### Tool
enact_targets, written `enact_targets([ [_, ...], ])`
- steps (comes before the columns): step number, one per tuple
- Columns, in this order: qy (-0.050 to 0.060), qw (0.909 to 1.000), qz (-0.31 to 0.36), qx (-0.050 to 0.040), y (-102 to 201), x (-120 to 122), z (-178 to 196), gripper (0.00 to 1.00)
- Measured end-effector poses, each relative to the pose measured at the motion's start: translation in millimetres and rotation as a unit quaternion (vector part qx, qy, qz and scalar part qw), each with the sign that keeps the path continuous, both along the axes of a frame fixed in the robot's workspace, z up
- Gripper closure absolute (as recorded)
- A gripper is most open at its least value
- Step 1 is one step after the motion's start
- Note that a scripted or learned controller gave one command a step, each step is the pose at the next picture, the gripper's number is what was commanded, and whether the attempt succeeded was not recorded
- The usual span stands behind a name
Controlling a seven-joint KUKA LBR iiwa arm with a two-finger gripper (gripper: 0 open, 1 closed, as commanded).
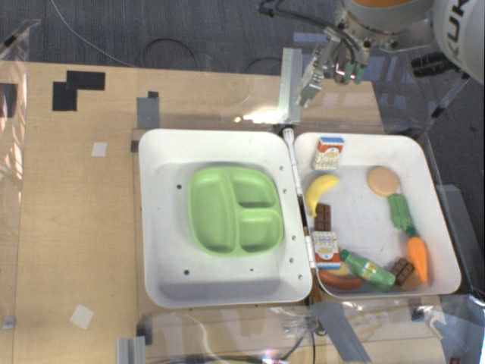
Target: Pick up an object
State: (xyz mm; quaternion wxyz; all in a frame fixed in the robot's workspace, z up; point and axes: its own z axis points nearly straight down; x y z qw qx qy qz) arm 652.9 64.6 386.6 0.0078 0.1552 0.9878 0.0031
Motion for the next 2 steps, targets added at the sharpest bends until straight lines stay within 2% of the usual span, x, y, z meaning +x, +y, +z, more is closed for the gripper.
enact_targets([
  [1,0.008,0.9924,0.123,-0.0021,2,0,-157,1.00],
  [2,-0.002,0.9947,0.103,-0.0046,-74,0,-85,1.00],
])
